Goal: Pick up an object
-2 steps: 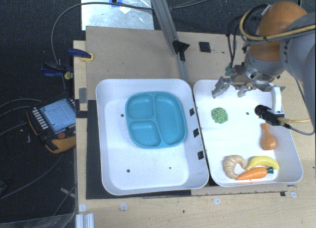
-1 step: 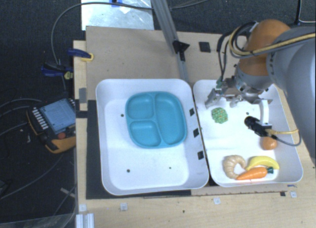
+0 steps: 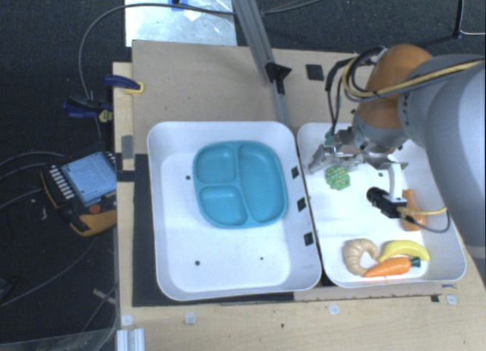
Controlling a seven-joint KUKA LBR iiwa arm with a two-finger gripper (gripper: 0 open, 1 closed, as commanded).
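Hovering over the green piece in the right bin, grasp not yet made.

Camera view: gripper (image 3: 332, 156) low in the upper left part of the right bin (image 3: 456, 270), just above and touching or nearly touching the small green object (image 3: 338, 178); cannot tell whether spread or pressed together, and nothing seen pinched. Nearest candidate, so best taken: centre over it, come straight down, close on its middle, lift slowly and check that it rises. Well apart at the bin's near edge, a pale croissant-like piece (image 3: 358, 254), a banana (image 3: 405, 250) and a carrot (image 3: 389, 267), bunched and touching, harder to single out. Left bin (image 3: 171, 266) bearing a blue divided plate (image 3: 239, 184), not needed here.
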